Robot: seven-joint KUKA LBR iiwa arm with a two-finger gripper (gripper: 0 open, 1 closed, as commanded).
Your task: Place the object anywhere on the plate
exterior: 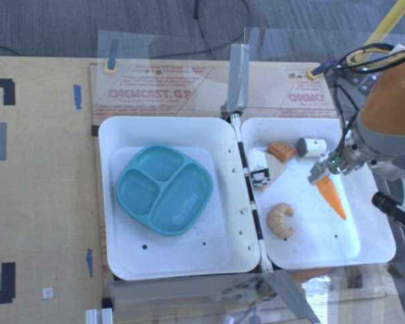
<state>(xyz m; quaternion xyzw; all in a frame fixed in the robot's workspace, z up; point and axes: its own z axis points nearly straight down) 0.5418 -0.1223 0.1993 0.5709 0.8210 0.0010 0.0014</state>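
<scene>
Looking down from the camera over the worktop (40,201), two shallow white bins sit side by side in the middle of the frame. The left bin (121,262) holds a teal plate (165,189) with three compartments, lying flat a little left of the bin's middle; nothing rests on it.

The right bin (371,248) carries the loose things. A carrot (332,196) lies toward the right side of that bin, its thick end up and to the left, its tip pointing down and to the right. A croissant (281,220) rests lower down, nearer the bin's left wall, well apart from the carrot. Near the top of the bin sit a small orange wedge (281,151) and, just to its right, a short white cylinder (312,146) lying on its side. A small black and white item (259,177) sits against the divider between the bins.

The arm (390,113) comes in from the right edge, grey with its orange band in the upper right. Its pincer (326,169) is right at the carrot's thick end, touching or just above it. I cannot tell from here whether the pincer is apart or together, nor whether it grips the carrot.
</scene>
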